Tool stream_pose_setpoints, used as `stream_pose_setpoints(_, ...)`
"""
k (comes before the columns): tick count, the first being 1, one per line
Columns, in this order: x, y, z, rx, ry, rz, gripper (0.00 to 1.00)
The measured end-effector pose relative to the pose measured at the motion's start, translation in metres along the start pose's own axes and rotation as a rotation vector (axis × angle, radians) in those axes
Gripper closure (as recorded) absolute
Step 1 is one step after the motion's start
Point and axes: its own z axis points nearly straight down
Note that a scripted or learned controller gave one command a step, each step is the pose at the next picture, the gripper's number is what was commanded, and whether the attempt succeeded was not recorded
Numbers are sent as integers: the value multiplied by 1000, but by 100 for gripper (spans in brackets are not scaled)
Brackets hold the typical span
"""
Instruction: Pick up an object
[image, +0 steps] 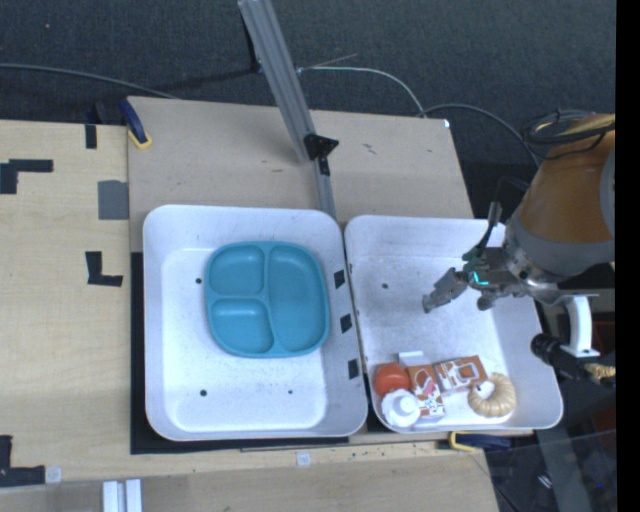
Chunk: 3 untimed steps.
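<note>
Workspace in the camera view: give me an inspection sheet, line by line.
Surface: wooden bench bearing a left bin and a right bin, side by side.
Job's things: at the right bin's near edge, an orange-red object, a white round object, a red and white packet and a tan ring-shaped item, clustered close together.
Clutter: a blue divided plate in the left bin.
Grippers: claw over the right bin, above the cluster, holding nothing that can be seen.
Cables: thin cables cross the dark floor beyond the bench.
Surroundings: a grey metal pole slants over the bench; black tape marks at left.
</note>
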Motion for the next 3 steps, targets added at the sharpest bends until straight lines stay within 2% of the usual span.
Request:
stream_pose_setpoints(1, 0, 0, 65, 7, 0, 1, 0)
stream_pose_setpoints(2, 0, 4, 110, 6, 0, 1, 0)
stream_pose_setpoints(3, 0, 4, 134, 0, -2, 1, 0)
